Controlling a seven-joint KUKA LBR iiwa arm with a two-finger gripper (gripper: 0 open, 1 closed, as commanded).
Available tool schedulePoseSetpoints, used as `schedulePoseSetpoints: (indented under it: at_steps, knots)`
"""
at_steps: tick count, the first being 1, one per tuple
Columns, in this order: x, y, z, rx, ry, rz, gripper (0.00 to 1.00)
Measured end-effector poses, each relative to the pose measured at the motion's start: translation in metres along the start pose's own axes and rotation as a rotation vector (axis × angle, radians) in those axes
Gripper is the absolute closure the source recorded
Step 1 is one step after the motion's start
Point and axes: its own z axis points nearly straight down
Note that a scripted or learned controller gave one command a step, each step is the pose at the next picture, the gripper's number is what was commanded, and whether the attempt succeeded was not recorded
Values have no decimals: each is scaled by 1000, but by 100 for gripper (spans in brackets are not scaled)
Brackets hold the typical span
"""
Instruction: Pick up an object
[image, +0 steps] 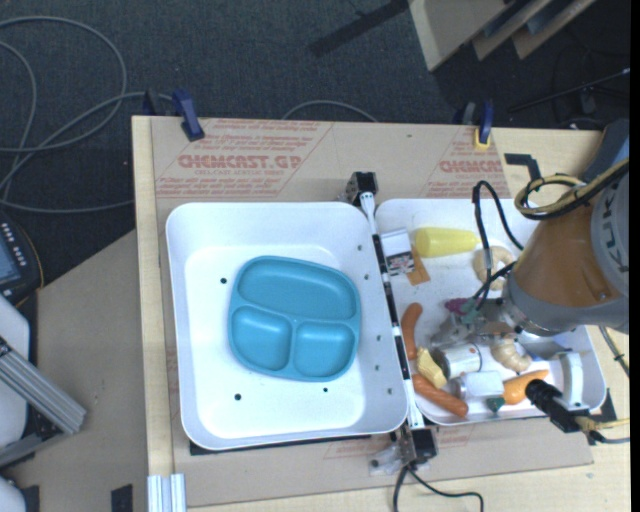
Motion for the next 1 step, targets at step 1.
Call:
schedulePoseSetpoints:
  at_steps: [1]
  knots:
    - [-1,35,12,7,2,-2,0]
